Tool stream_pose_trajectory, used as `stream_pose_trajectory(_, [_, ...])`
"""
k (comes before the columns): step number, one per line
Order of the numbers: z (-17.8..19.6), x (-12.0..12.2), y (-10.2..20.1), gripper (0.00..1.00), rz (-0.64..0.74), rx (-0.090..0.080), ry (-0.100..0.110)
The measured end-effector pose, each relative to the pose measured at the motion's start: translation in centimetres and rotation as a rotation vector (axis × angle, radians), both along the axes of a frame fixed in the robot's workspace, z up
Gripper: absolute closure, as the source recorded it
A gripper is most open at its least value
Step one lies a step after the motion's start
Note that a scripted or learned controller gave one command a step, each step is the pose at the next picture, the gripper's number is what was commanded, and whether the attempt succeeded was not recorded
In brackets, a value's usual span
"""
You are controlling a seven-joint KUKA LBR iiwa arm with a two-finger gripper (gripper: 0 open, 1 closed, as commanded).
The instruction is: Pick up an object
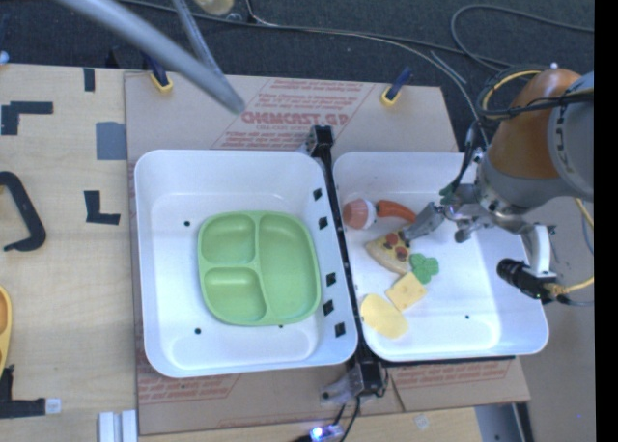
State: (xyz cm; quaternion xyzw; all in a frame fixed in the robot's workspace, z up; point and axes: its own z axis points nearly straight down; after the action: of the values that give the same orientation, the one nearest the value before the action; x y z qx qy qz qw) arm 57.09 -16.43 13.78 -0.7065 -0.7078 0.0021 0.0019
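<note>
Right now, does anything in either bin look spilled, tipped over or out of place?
Nothing stands out. The green divided plate lies flat in the left bin; the toy food pieces lie loosely clustered on the right bin's floor.

Two white bins side by side on a cardboard sheet [290, 107], split by a black divider strip [333, 237]. In the left bin [164, 237], a green three-compartment tray [258, 267], well left of the strip. In the right bin [502, 324], a cluster of toy food just right of the strip: pink-and-white ball [359, 213], orange sausage [396, 209], pizza slice [388, 252], green broccoli piece [423, 265], yellow cheese wedge [407, 291], pale yellow disc [383, 316]. Farther right of the strip, grey arm with orange band [526, 136], gripper [421, 226] low over the pizza slice and sausage, nothing seen between its fingers.
</note>
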Motion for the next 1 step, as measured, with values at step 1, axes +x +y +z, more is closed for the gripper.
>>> stream_pose_trajectory(1, [-5.08,0.08,-0.02,0.0,-0.003,-0.002,-0.008])
